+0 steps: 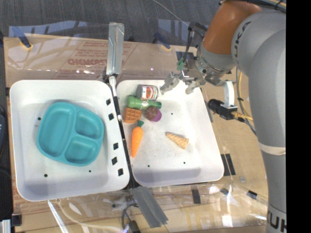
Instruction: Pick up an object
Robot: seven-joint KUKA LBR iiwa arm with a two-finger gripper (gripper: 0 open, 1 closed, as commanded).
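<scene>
Tool open above right bin

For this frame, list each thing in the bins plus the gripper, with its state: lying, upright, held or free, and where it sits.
gripper: open, above right bin's far edge, holding nothing.
teal divided plate: flat in the left bin.
can: on its side, right bin, far-left corner.
green bottle: lying beside the can.
waffle: lying flat.
purple fruit: free, beside the waffle.
carrot: lying near the divider.
cone: lying alone, mid-bin.
</scene>
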